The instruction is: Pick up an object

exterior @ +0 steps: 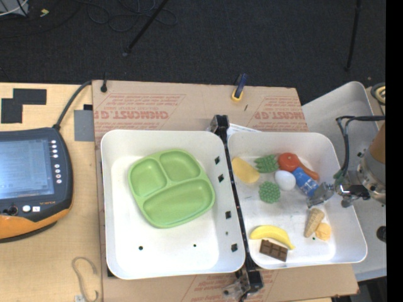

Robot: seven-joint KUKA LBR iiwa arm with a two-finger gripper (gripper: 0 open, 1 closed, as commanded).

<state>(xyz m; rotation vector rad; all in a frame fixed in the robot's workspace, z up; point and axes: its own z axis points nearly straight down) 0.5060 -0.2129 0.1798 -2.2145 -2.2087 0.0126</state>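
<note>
Gripper state unclear, at right bin; one banana, two green balls; one divided plate.

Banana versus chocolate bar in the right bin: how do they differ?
The banana is yellow and curved; the chocolate bar is dark brown and blocky, with straight edges. The banana looks longer. The banana lies farther from the bin's near wall, the chocolate bar just below it in the view. Both lie flat, close together, in the right bin.
</note>
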